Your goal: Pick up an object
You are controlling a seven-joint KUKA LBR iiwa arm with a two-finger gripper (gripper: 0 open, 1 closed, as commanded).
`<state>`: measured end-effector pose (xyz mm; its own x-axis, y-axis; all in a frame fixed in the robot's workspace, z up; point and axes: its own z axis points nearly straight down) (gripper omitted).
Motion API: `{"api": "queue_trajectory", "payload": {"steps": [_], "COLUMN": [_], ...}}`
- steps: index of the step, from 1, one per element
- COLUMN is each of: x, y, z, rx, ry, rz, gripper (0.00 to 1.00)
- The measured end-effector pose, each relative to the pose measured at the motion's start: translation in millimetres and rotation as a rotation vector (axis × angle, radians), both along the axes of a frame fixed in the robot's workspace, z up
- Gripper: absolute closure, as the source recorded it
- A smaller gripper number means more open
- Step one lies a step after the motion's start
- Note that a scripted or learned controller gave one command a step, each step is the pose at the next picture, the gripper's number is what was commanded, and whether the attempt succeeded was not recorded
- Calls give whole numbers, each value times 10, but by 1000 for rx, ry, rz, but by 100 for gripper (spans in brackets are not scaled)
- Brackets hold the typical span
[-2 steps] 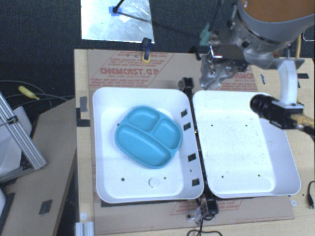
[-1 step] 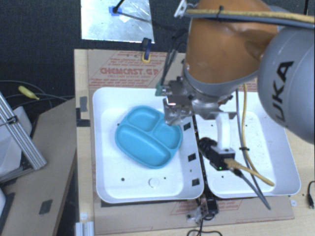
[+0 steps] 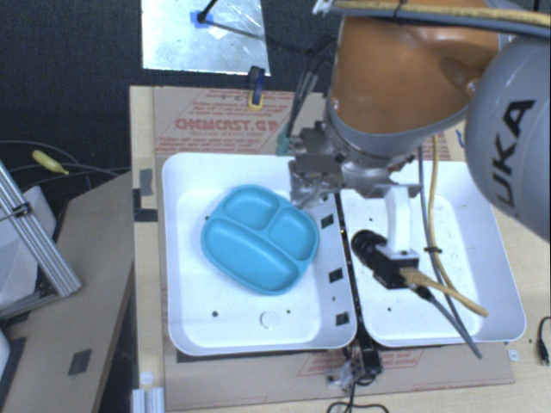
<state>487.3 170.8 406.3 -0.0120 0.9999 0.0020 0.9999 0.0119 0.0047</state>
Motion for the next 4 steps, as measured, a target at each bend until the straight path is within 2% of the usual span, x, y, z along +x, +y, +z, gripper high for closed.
{"api": "queue_trajectory", "payload": {"steps": [1,2,3,4], "x": [0,302,147,555], "y": [-519,18,586,633], "z": [383,424,-539,-1258], "rx": [-1,0,-3,-4], "ry": [-3,1,12,7], "rz": [-16,-4,-3,-12], "gripper": [100,100,100,100]}}
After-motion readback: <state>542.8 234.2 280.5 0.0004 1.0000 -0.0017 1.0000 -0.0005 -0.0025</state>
